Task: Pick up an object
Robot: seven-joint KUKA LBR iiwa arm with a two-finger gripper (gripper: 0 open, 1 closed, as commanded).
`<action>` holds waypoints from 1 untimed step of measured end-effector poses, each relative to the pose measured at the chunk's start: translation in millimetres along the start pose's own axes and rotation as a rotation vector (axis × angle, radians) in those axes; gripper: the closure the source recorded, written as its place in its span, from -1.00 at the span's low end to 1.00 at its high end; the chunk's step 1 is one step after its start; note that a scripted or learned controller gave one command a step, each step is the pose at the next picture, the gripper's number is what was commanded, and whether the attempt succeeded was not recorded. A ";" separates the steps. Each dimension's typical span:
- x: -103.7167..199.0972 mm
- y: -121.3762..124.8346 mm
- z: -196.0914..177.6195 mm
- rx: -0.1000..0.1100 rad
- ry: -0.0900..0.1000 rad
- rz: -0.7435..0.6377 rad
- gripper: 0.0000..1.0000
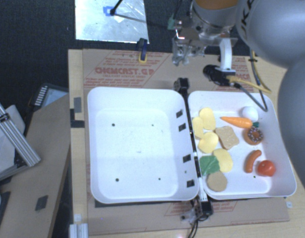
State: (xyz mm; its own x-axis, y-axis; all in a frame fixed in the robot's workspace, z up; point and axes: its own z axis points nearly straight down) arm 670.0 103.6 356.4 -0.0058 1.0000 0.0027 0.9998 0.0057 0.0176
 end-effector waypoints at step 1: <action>140.6 -2.2 -20.7 0.013 0.005 -0.010 1.00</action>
State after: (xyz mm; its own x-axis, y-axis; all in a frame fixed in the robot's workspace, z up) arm 666.5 244.1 377.4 -0.0163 0.9998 0.0079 0.9999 0.0162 0.0045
